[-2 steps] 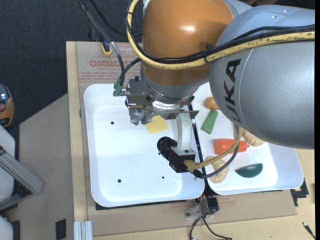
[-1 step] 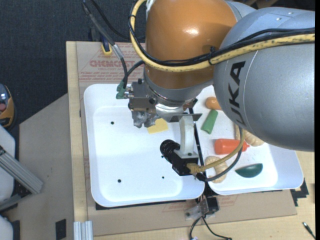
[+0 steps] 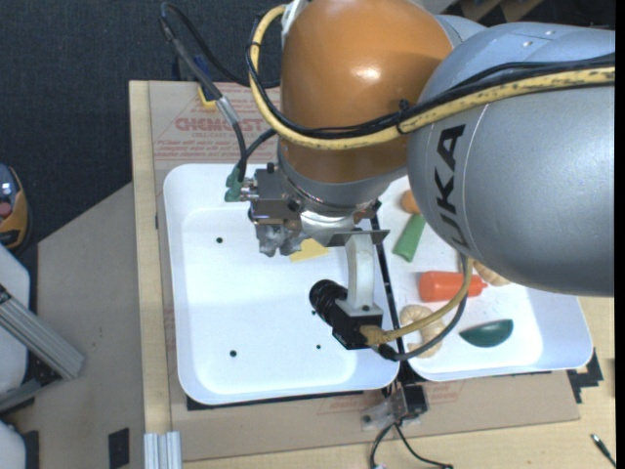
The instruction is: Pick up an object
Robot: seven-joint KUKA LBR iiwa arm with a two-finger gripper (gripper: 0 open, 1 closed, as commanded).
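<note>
My gripper (image 3: 276,240) hangs low over the back right part of the left bin (image 3: 225,301), under the orange wrist band. A small yellow object (image 3: 311,251) lies on the bin floor just to its right, partly hidden by the wrist. In the right bin (image 3: 547,345) lie a green stick (image 3: 408,237), an orange-red piece (image 3: 444,283), a dark green object (image 3: 486,333) and a beige object (image 3: 420,318). I see nothing between the gripper's tips.
The big grey arm covers most of the right bin's back half. An orange bit (image 3: 408,201) peeks out beside the arm. Both bins rest on a cardboard sheet (image 3: 156,125); cables run past the back left corner.
</note>
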